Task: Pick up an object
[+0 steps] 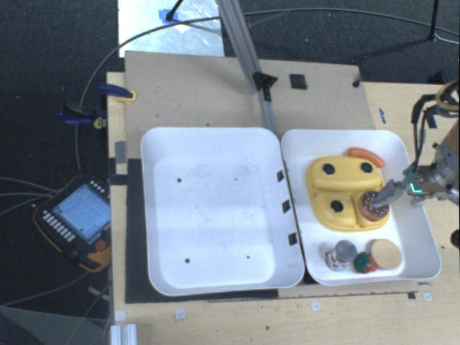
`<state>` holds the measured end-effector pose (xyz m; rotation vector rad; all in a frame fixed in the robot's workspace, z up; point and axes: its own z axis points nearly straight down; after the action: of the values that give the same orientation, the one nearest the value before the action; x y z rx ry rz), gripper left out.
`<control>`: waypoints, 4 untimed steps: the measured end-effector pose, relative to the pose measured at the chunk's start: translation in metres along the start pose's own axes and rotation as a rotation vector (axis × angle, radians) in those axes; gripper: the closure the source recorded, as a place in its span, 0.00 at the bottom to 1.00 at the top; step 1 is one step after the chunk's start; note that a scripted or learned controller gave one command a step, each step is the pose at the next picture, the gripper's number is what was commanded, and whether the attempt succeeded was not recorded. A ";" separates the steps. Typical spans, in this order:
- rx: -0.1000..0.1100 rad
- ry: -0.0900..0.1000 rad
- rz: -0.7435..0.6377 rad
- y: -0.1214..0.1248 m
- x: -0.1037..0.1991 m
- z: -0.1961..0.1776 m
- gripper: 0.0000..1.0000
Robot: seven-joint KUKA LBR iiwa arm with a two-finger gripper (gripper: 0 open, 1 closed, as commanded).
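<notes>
Donut (372, 205), a small brown disc with sprinkles, lay in the right bin (424, 243) against the right edge of a yellow toy (339, 185), and it was the thing nearest the jaws (386, 194). The jaws reached in from the right, their tip just up and right of the donut and seemingly over its edge; from this slant I cannot tell how far they stood apart, nor whether anything sat between them. The donut is round, so it gives no long axis to line up on; what matters for the next move is that it lay slightly down and left of the tip, hard by the yellow toy, which leaves little room on that side.

Beyond the yellow toy's top right lay an orange sausage (366, 156). Below the toy, near the bin's front wall, sat a small can (339, 255), a red-and-green piece (364, 263) and a tan disc (386, 253). The left bin (154, 192) lay well to the toy's left on the bench (201, 92).
</notes>
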<state>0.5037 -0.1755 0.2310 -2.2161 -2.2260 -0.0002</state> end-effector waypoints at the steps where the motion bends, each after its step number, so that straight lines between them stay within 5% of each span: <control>1: -0.001 0.000 0.000 0.000 0.000 0.000 0.00; 3: 0.007 0.003 0.002 -0.011 0.002 0.116 0.00; 4: 0.006 0.006 0.003 -0.011 0.000 0.141 0.00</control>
<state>0.4929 -0.1752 0.0895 -2.2130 -2.2171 0.0008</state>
